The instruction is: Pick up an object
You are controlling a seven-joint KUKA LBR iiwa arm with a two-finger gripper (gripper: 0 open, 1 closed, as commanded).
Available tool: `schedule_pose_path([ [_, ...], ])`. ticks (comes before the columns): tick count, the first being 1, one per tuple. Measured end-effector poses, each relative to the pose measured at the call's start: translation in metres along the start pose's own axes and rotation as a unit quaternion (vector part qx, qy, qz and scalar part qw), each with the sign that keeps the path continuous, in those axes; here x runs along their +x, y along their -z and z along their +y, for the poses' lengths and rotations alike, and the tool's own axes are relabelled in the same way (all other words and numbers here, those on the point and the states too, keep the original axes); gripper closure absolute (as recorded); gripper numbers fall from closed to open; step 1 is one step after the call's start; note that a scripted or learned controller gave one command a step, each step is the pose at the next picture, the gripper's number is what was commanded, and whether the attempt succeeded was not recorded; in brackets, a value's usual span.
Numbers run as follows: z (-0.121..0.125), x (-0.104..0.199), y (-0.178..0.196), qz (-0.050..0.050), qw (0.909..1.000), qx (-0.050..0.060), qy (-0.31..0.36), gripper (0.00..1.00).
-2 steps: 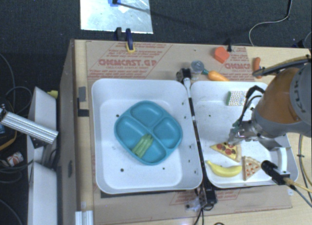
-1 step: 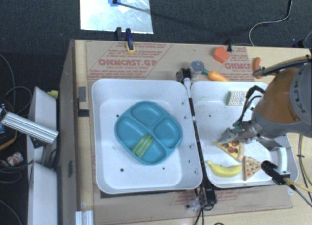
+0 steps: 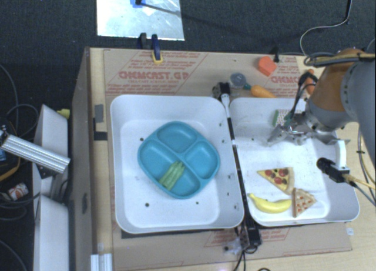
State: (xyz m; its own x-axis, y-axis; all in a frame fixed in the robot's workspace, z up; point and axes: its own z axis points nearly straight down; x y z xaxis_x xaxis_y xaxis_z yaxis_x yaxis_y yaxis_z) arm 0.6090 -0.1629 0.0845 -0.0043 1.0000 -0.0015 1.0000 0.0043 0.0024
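Two shallow white plastic bins sit side by side on the bench. The left bin (image 3: 126,164) holds a round-cornered blue plastic plate (image 3: 178,159) divided into four compartments; a pale green ridged strip (image 3: 172,174) lies in the compartment nearest the bin's front edge. The right bin (image 3: 346,205) holds three toy food pieces grouped toward its front edge: a triangular pizza slice with red toppings (image 3: 278,177), a smaller triangular pizza slice (image 3: 302,201) toward the front right corner, and a smooth yellow curved banana (image 3: 270,204) touching the smaller slice (both pizza pieces look flat and matt). The metal two-finger gripper (image 3: 288,131) hangs over the back half of the right bin, well apart from the food pieces, with nothing between its fingers; whether they are spread or closed cannot be told.
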Motion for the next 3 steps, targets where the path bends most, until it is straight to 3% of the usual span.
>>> schedule_pose_path([
  [1, 0.058, 0.013, 0.000, 0.001, 1.0000, 0.007, -0.003, 0.00],
  [2, 0.009, -0.008, 0.034, 0.000, 1.0000, 0.000, -0.001, 0.00],
  [3, 0.058, 0.003, 0.001, 0.001, 1.0000, 0.006, -0.003, 0.00],
])
